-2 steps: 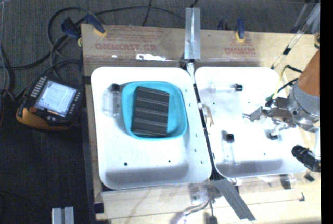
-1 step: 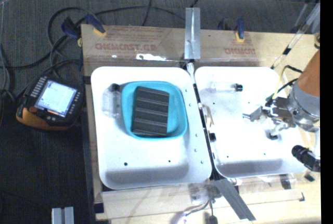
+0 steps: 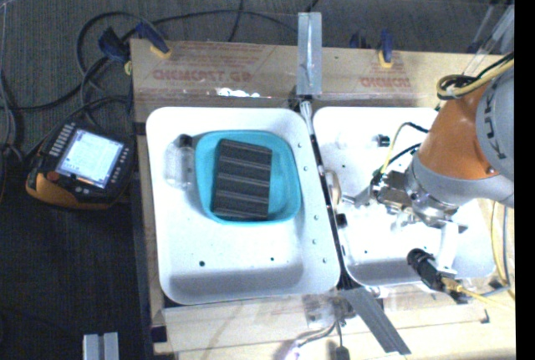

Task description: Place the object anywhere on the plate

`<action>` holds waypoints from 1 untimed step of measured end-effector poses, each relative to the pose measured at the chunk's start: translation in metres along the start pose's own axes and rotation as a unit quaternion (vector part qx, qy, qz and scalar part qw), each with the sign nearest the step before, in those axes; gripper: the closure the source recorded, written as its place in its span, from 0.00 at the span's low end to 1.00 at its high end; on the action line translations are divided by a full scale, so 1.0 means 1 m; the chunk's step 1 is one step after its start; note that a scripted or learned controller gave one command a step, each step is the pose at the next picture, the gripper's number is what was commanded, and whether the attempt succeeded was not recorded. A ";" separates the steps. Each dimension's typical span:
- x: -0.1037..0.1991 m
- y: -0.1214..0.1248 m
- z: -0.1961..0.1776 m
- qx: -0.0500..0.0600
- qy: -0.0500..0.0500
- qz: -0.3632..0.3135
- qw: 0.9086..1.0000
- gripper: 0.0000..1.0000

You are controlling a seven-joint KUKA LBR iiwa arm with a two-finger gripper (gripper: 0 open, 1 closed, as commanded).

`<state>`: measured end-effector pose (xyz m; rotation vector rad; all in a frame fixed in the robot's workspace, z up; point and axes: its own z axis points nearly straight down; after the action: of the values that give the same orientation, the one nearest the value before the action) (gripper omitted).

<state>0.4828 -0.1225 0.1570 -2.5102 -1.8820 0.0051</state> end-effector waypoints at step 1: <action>-0.074 0.022 -0.004 -0.002 -0.001 -0.142 0.990 0.00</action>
<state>0.4830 -0.2000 0.1613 -2.2191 -2.2230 0.0043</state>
